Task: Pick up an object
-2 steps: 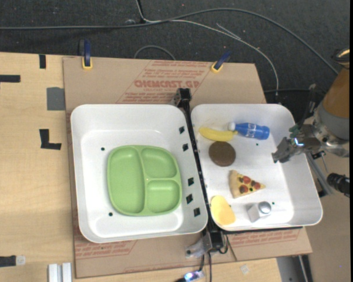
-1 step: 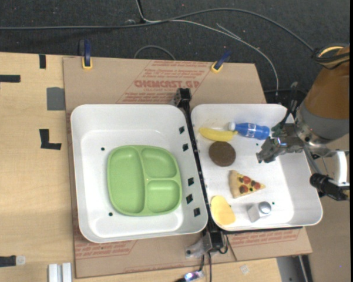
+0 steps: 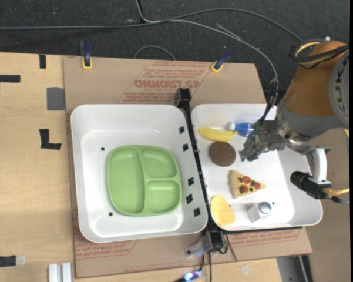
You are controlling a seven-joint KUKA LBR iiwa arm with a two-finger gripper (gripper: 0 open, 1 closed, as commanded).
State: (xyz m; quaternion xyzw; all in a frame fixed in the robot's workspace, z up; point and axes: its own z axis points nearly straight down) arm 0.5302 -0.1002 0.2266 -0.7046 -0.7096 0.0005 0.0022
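Gripper [image 3: 252, 148] low in right bin [image 3: 282, 213], finger spread not readable, nothing visibly pinched. Brown cookie [image 3: 222, 153] just beside it at 9 o'clock, likely nearest pick. Banana [image 3: 217, 134] at 10 o'clock, long axis 9-to-3. Pizza slice [image 3: 245, 184] near, at 6 o'clock. Green divided plate [image 3: 144, 180] well apart in left bin [image 3: 88, 157].

1. Arm [image 3: 317, 93] enters from the right; orange band sits far right, grey wrist below it.
2. Wrist angles down and leftward toward the scene's middle right.
3. Gripper [image 3: 248, 151] points left and slightly near, dark fingers low; nothing visible between them.
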